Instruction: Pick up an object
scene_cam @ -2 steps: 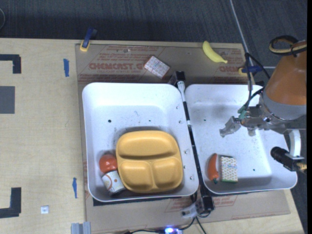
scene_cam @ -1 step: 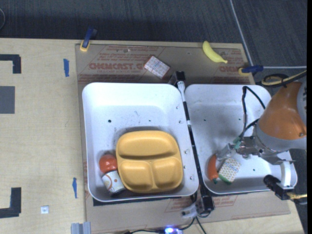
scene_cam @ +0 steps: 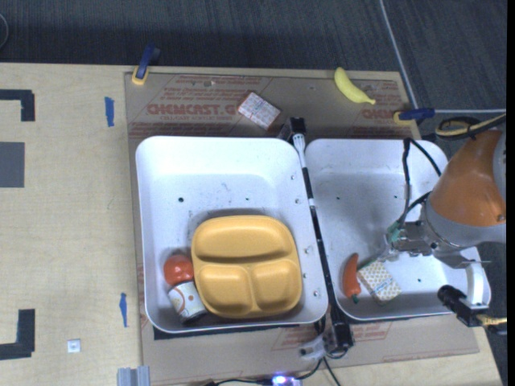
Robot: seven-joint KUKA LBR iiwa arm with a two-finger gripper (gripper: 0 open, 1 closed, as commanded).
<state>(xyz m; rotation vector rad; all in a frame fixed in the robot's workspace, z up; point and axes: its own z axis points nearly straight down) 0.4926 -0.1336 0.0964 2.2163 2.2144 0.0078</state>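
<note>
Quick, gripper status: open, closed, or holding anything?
Gripper: cannot be told. It is low in the right bin, just above the small patterned packet and beside the red-orange object; nothing is visibly held.

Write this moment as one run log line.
gripper: low in right bin | nearest: checkered packet, red-orange piece | grasp: unconfirmed

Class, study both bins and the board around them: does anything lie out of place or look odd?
Yes. A yellow banana and a small patterned packet lie on the cardboard behind the bins, outside both. In the left bin, the yellow divided tray crowds a small cup against the wall.
</note>
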